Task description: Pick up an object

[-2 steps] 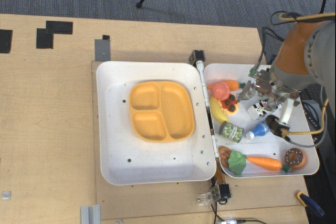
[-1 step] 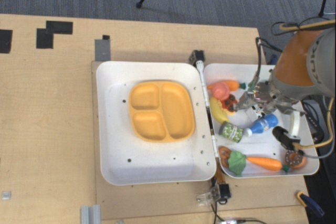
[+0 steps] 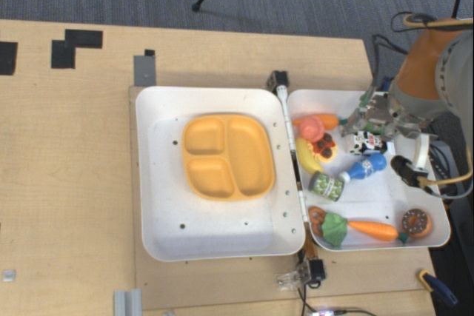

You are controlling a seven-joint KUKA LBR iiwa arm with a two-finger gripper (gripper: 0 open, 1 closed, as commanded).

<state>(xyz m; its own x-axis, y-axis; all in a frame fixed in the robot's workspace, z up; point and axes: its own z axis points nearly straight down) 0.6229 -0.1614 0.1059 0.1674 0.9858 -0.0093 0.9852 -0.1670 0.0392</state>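
Hand [image 3: 368,131] hangs low over the upper part of the right bin [image 3: 437,233], arm entering from the right. Cannot tell whether it is released or clenched; the mechanism is too cluttered to read.

Nearest candidate: blue object [image 3: 368,168], lying just below the hand, long axis slanting up toward the right. Red-and-yellow toy [image 3: 320,146] sits beside the hand to its left. Carrot [image 3: 372,230] lies well below, near the bin's lower wall, axis roughly left-right.

Judgement: a short drop onto the blue object is the likeliest pick.

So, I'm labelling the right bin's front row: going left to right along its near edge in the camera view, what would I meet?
Green leafy toy → orange carrot → brown donut.
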